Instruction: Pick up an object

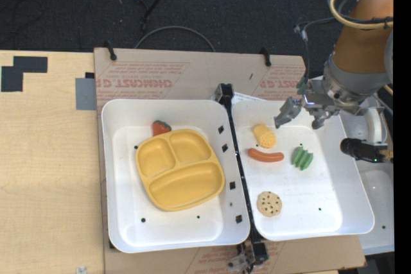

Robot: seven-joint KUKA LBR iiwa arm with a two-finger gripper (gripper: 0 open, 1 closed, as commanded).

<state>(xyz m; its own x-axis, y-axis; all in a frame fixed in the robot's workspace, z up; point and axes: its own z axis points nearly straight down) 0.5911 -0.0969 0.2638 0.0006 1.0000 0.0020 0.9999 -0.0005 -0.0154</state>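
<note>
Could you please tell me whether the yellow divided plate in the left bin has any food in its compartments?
Empty: all three compartments of the yellow plate show bare yellow. A carrot lies at its upper-left rim.

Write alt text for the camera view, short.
A grey and orange robot arm's gripper hovers open over the right bin, above toy corn, a sausage, a green vegetable and a cookie. The left bin holds a yellow divided plate with an orange toy beside it.

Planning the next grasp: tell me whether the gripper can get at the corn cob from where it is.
Probably yes. The gripper hangs over the right bin, up and right of the corn cob. Nothing covers the cob; the sausage lies just below it, apart.
</note>
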